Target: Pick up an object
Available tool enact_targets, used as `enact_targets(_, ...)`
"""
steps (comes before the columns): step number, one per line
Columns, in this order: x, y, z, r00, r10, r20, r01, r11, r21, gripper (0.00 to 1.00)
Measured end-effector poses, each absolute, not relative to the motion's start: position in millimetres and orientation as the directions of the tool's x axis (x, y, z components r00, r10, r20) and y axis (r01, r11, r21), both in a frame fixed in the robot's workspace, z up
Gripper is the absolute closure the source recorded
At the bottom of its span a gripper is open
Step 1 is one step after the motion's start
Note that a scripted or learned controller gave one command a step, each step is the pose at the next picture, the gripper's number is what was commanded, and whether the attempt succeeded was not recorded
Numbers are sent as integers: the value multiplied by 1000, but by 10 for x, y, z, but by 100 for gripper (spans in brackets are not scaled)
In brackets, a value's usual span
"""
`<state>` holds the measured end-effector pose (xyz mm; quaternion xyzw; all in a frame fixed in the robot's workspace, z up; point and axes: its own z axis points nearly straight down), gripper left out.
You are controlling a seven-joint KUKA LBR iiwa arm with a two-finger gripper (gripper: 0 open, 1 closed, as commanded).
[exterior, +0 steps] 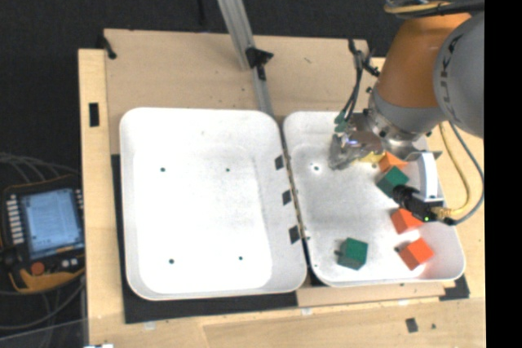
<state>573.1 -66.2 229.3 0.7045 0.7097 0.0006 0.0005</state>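
My gripper hangs over the upper middle of the right bin, under the orange wrist band. Nothing shows between its fingers. A dark green block lies near the bin's front edge, well below the gripper. An orange block sits at the front right corner, and another orange block lies just above it. A green block rests to the right of the gripper, partly under the arm, with a bit of orange showing behind it.
The left bin stands beside the right one, with black clips along the shared edge. A metal pole slants up from the back of the bench. A teach pendant lies off the bench at the left.
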Motion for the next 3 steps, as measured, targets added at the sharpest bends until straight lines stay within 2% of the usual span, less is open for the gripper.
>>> enact_targets(2, 5931, 194, 2365, -7, 1000, 1, 1000, 7, 2, 100)
enact_targets(3, 6099, 697, 2265, -7, 1000, 0, 1000, 7, 1, 100)
